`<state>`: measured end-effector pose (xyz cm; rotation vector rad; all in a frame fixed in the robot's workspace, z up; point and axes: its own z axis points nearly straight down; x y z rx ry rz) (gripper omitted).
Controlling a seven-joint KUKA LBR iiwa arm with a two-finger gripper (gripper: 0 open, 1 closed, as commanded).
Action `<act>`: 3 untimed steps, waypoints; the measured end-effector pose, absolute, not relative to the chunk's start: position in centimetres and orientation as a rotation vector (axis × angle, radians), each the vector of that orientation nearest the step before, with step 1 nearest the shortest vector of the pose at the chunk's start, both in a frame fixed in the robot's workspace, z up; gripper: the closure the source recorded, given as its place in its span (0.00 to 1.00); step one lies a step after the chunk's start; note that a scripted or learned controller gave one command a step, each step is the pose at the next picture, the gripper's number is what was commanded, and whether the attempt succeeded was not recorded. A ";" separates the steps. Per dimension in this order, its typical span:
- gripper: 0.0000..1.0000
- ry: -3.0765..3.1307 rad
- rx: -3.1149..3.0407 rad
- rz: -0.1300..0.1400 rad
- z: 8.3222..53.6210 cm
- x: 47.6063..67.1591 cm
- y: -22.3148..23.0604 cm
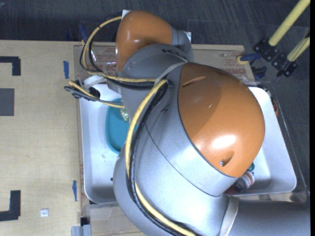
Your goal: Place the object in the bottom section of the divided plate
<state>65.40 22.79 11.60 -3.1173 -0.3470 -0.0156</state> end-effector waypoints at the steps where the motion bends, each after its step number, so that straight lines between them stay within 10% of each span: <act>1: 1.00 -0.366 -3.117 -0.016 24.7 66.2 22.5; 2: 1.00 -0.380 -3.113 -0.016 11.3 66.0 22.9; 3: 1.00 -0.382 -3.111 -0.019 12.4 66.0 23.0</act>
